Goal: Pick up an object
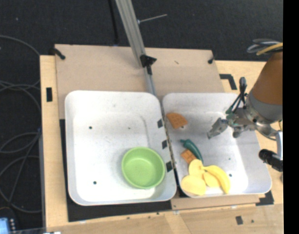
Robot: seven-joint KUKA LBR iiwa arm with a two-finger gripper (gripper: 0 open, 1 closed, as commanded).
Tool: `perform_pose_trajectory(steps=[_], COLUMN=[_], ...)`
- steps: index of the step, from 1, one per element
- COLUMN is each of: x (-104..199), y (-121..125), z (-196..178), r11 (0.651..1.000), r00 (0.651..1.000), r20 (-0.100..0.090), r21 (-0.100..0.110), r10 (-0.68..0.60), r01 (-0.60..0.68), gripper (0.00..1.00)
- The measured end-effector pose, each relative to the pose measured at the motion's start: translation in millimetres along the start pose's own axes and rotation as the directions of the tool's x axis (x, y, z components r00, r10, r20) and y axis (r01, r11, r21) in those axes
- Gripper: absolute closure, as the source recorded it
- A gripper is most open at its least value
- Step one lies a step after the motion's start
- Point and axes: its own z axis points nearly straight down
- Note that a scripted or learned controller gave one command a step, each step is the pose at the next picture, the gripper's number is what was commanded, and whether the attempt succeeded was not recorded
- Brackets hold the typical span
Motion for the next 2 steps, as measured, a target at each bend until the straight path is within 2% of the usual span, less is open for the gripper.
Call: perform_pose_trajectory(steps=[1, 2], x=[0, -1], y=[0, -1], z=[0, 42], r11=[1.0, 1.0], r00=[1.0, 1.0], r20=[0.0, 0.001], r21=[0.0, 0.004], r10=[0.002, 0.005], r01=[-0.002, -0.005], gripper=[0.0, 0.0])
